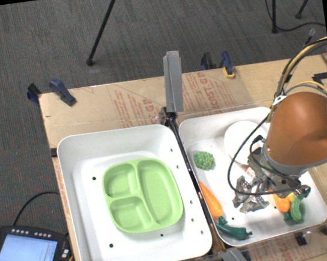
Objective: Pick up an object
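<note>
Approach step: end effector low in right bin, lower right of frame, finger state can't tell, nothing visibly held; carrot just left of it, so likely needs shifting left, then closing

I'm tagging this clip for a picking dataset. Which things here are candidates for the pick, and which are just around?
Pick candidates, right bin: carrot, green broccoli piece, dark green vegetable, gripper above them.

Just around: green divided plate, white disc, teach pendant.
</note>
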